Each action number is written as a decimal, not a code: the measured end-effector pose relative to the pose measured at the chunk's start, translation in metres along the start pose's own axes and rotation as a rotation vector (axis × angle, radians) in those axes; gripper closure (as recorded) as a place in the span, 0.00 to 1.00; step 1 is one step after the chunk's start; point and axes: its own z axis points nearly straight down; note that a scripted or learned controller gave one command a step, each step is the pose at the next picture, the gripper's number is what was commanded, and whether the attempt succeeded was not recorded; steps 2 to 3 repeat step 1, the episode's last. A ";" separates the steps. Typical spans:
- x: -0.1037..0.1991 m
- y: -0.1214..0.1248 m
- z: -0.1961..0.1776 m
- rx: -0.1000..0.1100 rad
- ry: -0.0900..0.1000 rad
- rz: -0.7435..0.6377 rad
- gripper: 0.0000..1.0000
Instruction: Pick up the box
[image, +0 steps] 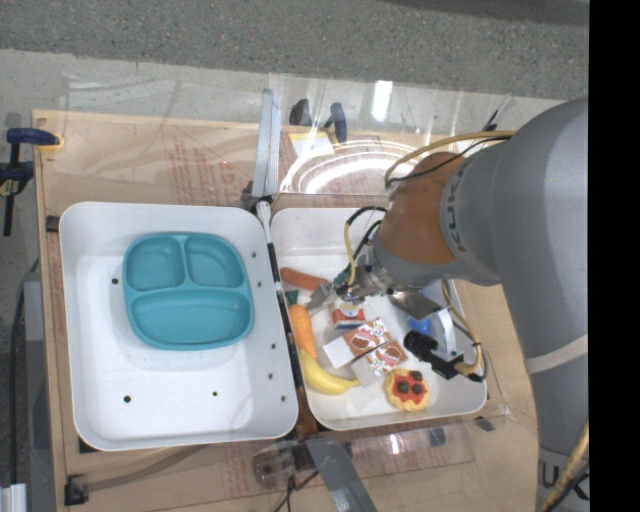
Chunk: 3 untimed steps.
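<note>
1. My arm (500, 200) reaches in from the right and hangs low over the right bin (300, 225); the grey bulk and the orange band cover the far half of that bin, and the wrist tips down toward the heap of toys.
2. The left bin (80, 330) lies well apart from me, beyond the divider, holding a teal divided plate (187, 288); nothing there concerns this step.
3. The box (367, 347), a small carton printed red and white, lies tilted just below my gripper (345, 292), near the middle of the right bin; a smaller red-and-white carton (346, 315) sits between the box and me, nearly under my tips.
4. Neighbours crowd it: a banana (328, 376) and a carrot (302, 330) to its left, a pizza toy (409, 390) beside its near corner, a sausage (303, 279) just left of me.
5. I judge the step in hand to be the descent onto the box; to do it well I should shift slightly toward the near side, square myself across its short faces, and come straight down so I do not trap the smaller carton or nudge the banana.
6. My fingers sit in shadow under the wrist; I cannot tell whether they are apart or together, and I see nothing between them.
</note>
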 end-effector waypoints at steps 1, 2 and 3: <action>-0.001 0.000 -0.011 0.002 0.003 -0.001 1.00; -0.001 0.000 -0.011 0.002 0.003 -0.001 1.00; -0.001 0.000 -0.011 0.002 0.003 -0.001 1.00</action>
